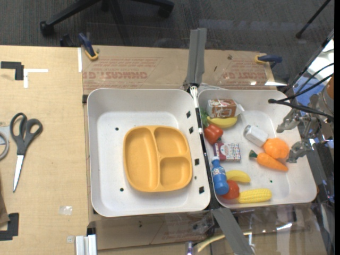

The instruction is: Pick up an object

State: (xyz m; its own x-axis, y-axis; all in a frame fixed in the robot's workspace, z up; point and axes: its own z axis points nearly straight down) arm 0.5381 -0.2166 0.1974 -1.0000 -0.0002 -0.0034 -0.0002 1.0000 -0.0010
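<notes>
I see a plain yellow-orange tray [158,159] in the white left bin [101,142], and in the white bin right of the tray [297,193] an orange [276,148], orange carrot [272,162], yellow corn [255,196], yellow banana [223,122], blue bottle [218,176] and red pepper [212,134].

Bright even overhead light, soft faint shadows, mild glare at right edge, sharp focus, slight grain

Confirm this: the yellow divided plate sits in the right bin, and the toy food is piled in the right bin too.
Wrong on one point. The camera view shows the yellow divided plate in the left bin, not the right. The toy food, such as the corn, is indeed in the right bin.
</notes>
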